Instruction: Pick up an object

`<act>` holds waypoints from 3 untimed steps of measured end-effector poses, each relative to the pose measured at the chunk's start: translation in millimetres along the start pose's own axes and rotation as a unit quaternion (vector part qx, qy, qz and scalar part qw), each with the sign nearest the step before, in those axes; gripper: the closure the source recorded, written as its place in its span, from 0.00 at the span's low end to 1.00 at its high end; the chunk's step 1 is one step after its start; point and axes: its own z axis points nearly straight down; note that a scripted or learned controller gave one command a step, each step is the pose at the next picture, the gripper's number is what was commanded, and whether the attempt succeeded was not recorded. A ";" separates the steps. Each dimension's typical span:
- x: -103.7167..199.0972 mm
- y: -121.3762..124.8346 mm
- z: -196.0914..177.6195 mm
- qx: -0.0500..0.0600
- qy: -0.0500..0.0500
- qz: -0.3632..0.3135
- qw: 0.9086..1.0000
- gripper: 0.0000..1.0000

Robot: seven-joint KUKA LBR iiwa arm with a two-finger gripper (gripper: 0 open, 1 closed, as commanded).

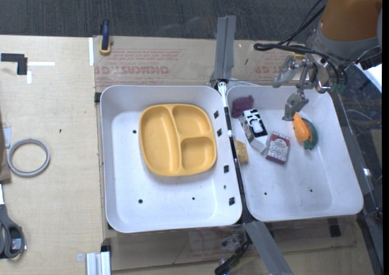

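The bench (55, 207) bears two white bins (115, 207), a tape ring (27, 157) and scissors (9, 237).

Bins: 2 white, side by side, left bin (115, 207) and right bin (340, 201); left one holds 1 yellow divided plate (178, 140) w/ 3 compartments; right one holds 5 small items: 1 purple block (242, 105), 1 black-and-white pack (253, 125), 1 tan lump (241, 152), 1 dark red box (278, 148), 1 orange-and-green toy (303, 131); on bench left of bins: 1 grey tape ring (27, 157), 1 pair of scissors (9, 237) at frame edge; 1 clamp (105, 38) w/ blue handle at back; 1 arm, 1 gripper (295, 106).
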 end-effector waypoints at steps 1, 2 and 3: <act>-6.4 -73.3 114.3 0.000 0.000 0.008 1.000 0.00; 22.6 -122.1 160.0 0.000 0.000 0.197 0.980 0.00; 9.6 -35.3 134.9 0.000 -0.003 0.226 0.974 0.00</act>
